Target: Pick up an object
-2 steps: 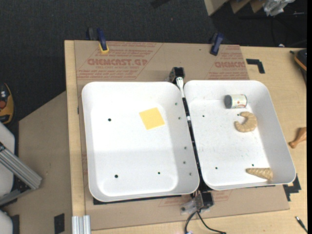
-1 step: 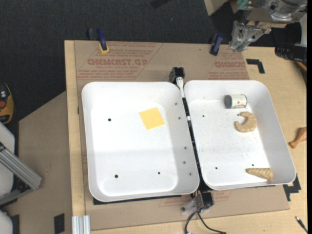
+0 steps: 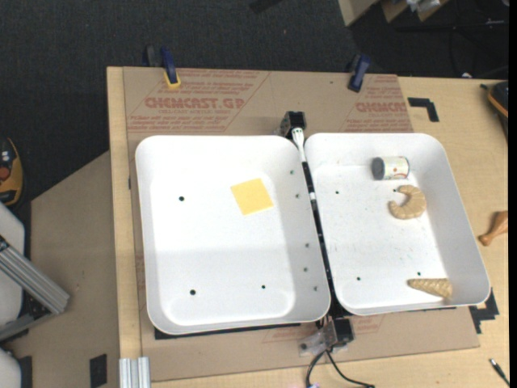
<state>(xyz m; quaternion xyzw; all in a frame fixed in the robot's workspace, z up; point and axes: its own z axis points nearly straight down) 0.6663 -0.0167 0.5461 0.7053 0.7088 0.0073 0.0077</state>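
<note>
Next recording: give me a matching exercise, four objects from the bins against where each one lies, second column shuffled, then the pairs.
Objects:
1. yellow square
2. small white cylinder
3. croissant
4. tan cone

Places:
A. right bin, near front rim
B. left bin
C. right bin, far end
D. right bin, just in front of the cylinder

Pairs: 1-B, 2-C, 3-D, 4-A

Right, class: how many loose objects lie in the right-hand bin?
3. A small white cylinder lies near the far wall, a croissant-shaped piece just in front of it, and a tan cone-shaped piece near the front right corner. None looks hidden.
</note>
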